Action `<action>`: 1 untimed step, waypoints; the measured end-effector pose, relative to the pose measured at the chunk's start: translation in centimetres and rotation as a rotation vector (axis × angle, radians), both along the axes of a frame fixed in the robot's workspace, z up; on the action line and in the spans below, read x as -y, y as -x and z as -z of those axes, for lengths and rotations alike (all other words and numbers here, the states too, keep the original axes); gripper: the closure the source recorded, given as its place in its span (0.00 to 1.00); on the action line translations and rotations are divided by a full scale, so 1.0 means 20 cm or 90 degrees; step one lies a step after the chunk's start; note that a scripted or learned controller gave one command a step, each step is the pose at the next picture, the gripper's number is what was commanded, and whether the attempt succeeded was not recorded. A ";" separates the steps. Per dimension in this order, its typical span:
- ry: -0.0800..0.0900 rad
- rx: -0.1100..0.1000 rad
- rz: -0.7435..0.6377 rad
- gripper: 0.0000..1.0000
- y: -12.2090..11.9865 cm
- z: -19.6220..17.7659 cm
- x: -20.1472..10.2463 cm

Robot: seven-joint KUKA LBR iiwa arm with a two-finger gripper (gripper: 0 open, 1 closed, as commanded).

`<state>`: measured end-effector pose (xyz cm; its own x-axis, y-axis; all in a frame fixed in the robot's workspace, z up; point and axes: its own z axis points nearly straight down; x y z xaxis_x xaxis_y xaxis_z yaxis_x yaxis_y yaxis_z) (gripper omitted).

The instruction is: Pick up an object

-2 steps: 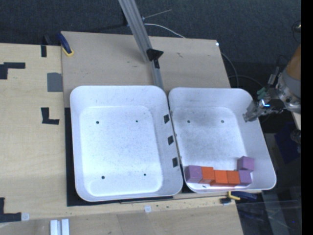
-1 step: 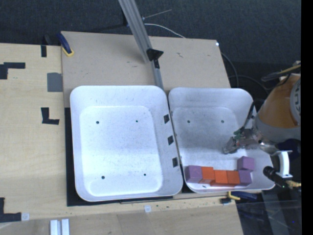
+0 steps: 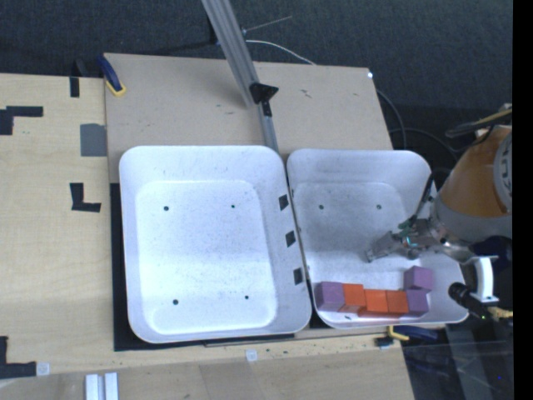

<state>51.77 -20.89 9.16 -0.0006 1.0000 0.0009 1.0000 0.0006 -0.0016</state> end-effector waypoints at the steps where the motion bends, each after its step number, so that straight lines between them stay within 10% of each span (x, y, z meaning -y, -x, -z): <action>1: 0.000 0.003 -0.003 0.00 -0.31 0.00 -0.13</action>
